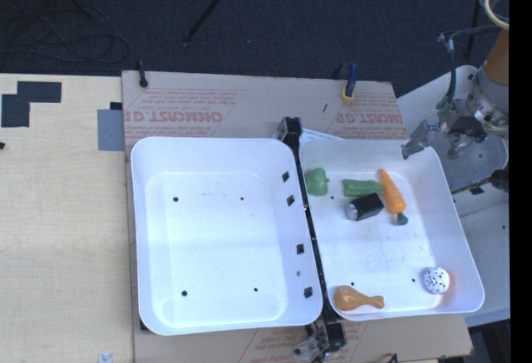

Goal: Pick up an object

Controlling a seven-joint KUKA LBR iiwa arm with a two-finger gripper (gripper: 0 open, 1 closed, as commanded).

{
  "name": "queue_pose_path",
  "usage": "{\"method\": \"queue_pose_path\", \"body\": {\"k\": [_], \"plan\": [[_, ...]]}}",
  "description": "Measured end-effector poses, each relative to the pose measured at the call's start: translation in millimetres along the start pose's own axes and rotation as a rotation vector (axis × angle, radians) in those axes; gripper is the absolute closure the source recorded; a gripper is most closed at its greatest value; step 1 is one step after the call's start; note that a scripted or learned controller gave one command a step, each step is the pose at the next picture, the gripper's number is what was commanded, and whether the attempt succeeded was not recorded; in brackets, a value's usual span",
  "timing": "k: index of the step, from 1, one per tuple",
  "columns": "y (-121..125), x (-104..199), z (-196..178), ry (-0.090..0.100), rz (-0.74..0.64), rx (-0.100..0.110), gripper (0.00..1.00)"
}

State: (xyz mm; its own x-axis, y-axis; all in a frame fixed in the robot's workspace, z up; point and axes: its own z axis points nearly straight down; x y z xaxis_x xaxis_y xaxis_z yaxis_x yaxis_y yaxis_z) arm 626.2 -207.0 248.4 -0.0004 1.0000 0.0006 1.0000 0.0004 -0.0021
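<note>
Lowest in the view, at the front edge of the right bin (465,291), lies a tan pear-shaped object (357,298), with its thin end pointing to the right; near it, in the front right corner of the same bin, rests a white ball with dark dots (435,279). Further back in this bin there is a group of things close together; an orange carrot-shaped object (391,190) lies at a slant, a black cylinder (365,207) lies just beside it on the left, a green flat piece (362,186) is behind the cylinder, and a green block (316,181) sits near the divider between the bins. One small dark green bit (401,219) lies at the lower end of the carrot. Beside it, the left bin (154,179) is white with few small dark marks. At the right edge, the gripper (453,125) is over the back right corner of the right bin, apart from all objects; whether it is wide or narrow I cannot tell; nothing is seen in it.
</note>
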Motion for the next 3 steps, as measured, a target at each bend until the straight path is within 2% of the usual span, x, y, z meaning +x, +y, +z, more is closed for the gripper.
{"method": "queue_pose_path", "body": {"k": [1,2,3], "plan": [[7,31,105,0.003,-0.002,0.008,0.0],[-7,45,164,0.001,-0.001,0.005,0.0],[-7,43,151,0.0,0.002,0.003,1.0]]}}
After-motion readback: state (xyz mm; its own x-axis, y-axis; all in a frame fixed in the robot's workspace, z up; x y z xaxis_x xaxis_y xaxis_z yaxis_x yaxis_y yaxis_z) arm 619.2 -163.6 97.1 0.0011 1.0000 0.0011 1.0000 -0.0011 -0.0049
